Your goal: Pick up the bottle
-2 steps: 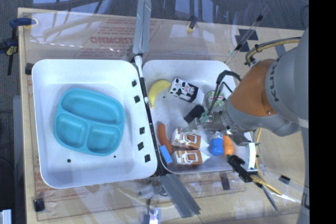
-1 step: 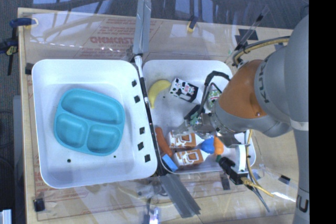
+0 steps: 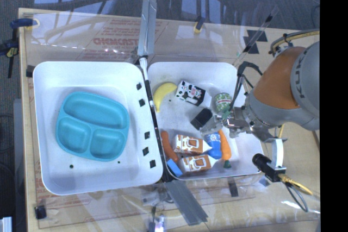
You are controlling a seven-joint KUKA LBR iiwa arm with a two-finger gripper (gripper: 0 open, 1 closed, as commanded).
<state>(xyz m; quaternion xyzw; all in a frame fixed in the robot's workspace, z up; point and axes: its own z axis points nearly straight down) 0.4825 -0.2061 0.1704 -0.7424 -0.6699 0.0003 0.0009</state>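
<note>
A small clear bottle with a green top (image 3: pixel 222 101) lies in the right bin (image 3: pixel 163 74), near its right wall. My gripper (image 3: pixel 232 121) hangs low over the bin just below and right of the bottle, at the end of the grey arm with the orange band (image 3: pixel 277 87). The gripper's tip sits close to the bottle and to the top of an orange carrot (image 3: pixel 225 146). Nothing is visibly held in it.
The right bin also holds a banana (image 3: pixel 163 93), a cow-patterned carton (image 3: pixel 191 93), a black block (image 3: pixel 201 118), two orange-and-white cartons (image 3: pixel 191 153), an orange stick (image 3: pixel 168 146) and a blue piece (image 3: pixel 174 168). In the left bin (image 3: pixel 49 171) lies a blue divided plate (image 3: pixel 93 125).
</note>
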